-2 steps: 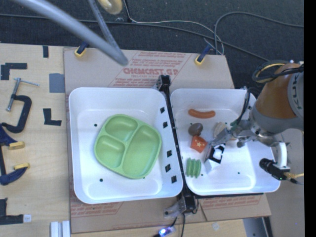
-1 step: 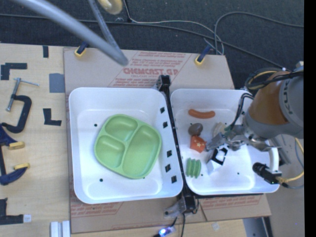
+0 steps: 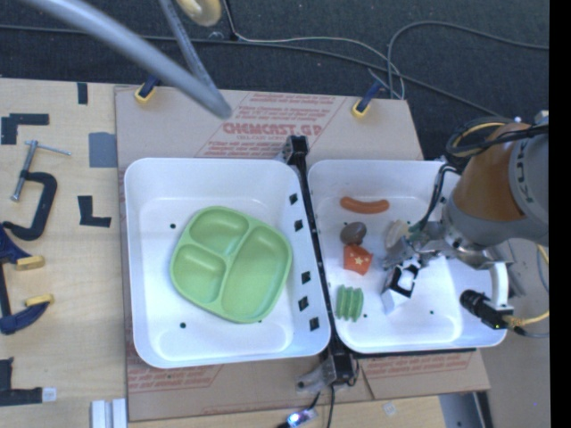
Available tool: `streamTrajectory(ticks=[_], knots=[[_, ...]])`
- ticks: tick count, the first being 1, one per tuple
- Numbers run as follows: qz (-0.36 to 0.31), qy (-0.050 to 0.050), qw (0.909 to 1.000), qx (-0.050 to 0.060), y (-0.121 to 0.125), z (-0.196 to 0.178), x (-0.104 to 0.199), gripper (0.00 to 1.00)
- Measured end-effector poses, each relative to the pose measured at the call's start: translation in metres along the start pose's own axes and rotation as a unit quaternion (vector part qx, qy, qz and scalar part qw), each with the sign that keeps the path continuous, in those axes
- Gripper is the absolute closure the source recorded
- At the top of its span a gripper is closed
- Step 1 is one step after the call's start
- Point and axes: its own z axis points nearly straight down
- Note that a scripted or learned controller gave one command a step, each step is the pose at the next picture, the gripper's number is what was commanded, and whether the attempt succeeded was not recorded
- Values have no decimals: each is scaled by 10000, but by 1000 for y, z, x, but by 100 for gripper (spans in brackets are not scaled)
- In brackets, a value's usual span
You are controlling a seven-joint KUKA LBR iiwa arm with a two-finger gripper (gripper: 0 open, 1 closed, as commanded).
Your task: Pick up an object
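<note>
The right bin (image 3: pixel 437 328) holds several small objects. An orange-red sausage (image 3: pixel 364 205) lies near its far wall. Below that sit a grey-brown lump (image 3: pixel 353 233) and a red-orange block (image 3: pixel 357 259). A green ridged piece (image 3: pixel 349 303) rests near the front left corner. A pale grey object (image 3: pixel 395 234) lies just above my gripper (image 3: pixel 401 280). The gripper hangs low over the bin floor, right of the red-orange block and apart from it. I see nothing held in it.
A green divided plate (image 3: pixel 232 264) lies in the left bin (image 3: pixel 147 239). A black divider (image 3: pixel 308 257) runs between the bins. Clamps (image 3: pixel 31 205) lie on the bench to the left. Cables (image 3: pixel 419 52) trail behind the right bin.
</note>
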Motion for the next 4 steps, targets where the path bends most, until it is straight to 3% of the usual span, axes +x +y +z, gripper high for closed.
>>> streamTrajectory(ticks=[3, 4], knots=[[7, -10, 10000, 0, 2, -167, -8, 100], [-17, 7, 10000, 27, 12, -170, 44, 100]])
